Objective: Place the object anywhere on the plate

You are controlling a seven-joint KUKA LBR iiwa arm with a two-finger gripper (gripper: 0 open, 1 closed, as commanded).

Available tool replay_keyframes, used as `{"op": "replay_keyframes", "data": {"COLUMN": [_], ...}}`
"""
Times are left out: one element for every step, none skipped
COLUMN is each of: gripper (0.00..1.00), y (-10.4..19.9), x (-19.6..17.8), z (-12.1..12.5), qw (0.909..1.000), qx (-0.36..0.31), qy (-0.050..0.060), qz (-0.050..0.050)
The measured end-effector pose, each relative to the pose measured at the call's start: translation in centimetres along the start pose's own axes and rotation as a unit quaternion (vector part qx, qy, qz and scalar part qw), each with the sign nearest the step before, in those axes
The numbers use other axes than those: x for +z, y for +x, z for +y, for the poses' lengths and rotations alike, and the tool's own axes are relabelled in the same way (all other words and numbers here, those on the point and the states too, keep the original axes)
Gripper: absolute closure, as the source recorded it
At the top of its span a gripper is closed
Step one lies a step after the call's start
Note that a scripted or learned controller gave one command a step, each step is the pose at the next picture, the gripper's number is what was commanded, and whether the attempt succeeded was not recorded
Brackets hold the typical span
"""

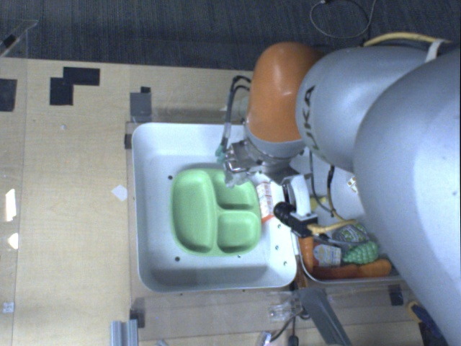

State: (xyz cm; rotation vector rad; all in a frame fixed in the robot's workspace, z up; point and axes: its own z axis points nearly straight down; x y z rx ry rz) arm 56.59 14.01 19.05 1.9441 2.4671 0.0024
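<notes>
1. Object (263, 197): a small tube-like item lies just beside the green plate (215, 211), at its right rim.
2. Gripper (232, 171): above the plate's top compartment; grip state cannot be determined.
3. Risk: object may stay off-plate, against the white bin (155, 207) wall.

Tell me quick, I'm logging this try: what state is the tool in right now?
Tool: cannot be told. It sits over the far edge of the green plate in the left bin, and nothing is visibly held.
</notes>
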Motion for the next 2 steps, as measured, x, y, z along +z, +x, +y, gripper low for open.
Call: {"op": "replay_keyframes", "data": {"gripper": [1.00, 1.00], "y": [4.0, -1.0], "x": [-1.5, -8.7], "z": [-6.3, -8.2], "qw": [0.9993, 0.9998], "qx": [0.037, -0.019], "qy": [0.000, -0.002], "qz": [0.000, 0.000]}}
